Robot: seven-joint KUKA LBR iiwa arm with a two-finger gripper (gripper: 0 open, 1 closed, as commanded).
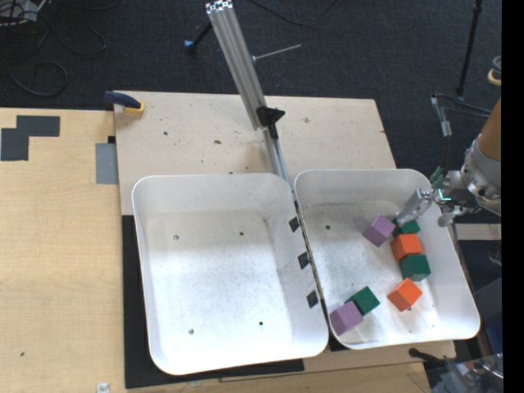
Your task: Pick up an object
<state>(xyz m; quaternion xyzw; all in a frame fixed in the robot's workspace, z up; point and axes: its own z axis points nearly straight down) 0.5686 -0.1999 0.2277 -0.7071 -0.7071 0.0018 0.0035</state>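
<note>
The hand (412, 210), its grip state impossible to tell, hovers just beside the purple cube (378, 230) in the right bin (458, 318), where the touching orange block (405, 246) and green block (408, 228) could jam a descent.

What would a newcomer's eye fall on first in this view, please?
Probably the coloured blocks clustered in the right bin: purple, orange and green near its far right side. The gripper hangs just above them. The left bin beside it looks bare.
</note>
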